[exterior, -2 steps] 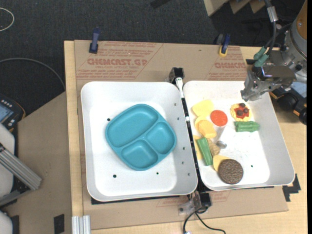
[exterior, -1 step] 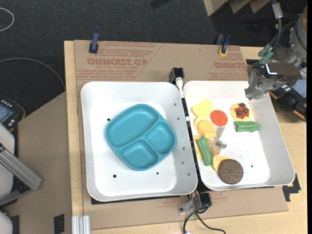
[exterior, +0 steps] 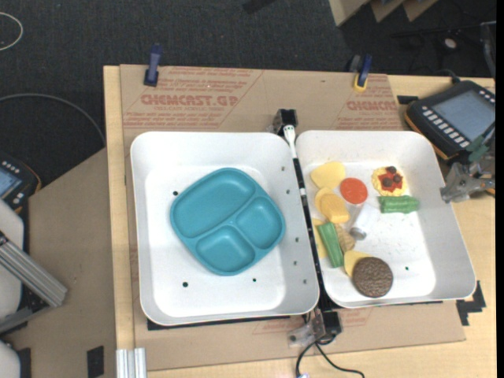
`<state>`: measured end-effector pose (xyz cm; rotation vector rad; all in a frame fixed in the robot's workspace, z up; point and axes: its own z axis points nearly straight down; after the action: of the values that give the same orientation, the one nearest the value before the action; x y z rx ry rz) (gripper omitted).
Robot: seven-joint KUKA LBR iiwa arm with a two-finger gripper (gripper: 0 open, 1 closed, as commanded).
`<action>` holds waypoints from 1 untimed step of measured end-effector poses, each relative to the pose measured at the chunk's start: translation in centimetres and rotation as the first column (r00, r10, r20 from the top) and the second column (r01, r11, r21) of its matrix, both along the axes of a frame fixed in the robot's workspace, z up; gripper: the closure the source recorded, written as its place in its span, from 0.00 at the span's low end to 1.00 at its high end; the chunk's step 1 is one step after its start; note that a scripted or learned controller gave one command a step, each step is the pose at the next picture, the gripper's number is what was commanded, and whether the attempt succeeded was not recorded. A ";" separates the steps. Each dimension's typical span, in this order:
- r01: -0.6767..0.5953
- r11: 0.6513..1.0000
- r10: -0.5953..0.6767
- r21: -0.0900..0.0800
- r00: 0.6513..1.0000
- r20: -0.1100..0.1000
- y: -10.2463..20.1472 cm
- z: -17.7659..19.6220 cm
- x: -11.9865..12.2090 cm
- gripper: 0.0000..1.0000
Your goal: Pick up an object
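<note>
Several small toy foods crowd the right bin, and that crowding is the main risk. The yellow pieces, red disc and green stick lie touching or just beside one another along the bin's left wall, so a descent there could nudge neighbours or close on two at once. The brown round patty at lower centre lies flat and low, so it would likely slip. My best candidate is the green piece, centre right and just below the topped yellow round: short, chunky, with bare floor below it. My gripper sits blurred at the bin's right rim, holding nothing, and I cannot tell whether it is spread or pressed together. The blue divided plate fills the left bin, too wide to pinch.
</note>
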<state>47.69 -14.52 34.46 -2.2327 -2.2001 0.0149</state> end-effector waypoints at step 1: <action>-0.010 1.000 0.010 0.003 1.000 0.006 -3.3 -4.3 0.1 1.00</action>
<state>47.83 -17.86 30.15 -2.2229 -2.2133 0.0054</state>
